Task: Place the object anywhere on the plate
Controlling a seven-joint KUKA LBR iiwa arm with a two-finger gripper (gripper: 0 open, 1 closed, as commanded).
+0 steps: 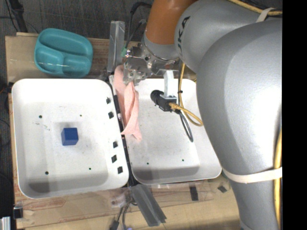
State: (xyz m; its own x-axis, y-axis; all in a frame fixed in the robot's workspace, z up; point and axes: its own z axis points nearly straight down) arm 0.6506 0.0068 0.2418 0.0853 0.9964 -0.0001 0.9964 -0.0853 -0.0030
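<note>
Clamped on a pink cloth (129, 110) dangling from the gripper (128, 76) over the bins' shared edge, well short of the teal plate (63, 51); carry and release left.

Blue cube (70, 136), pink cloth (130, 110), teal plate (63, 51), white bins (29, 128).

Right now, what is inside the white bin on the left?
Inside the left bin sits one small blue cube, alone on the white floor. Nothing covers it. The pink cloth hangs over the right bin's edge, hiding whatever is under it.
</note>
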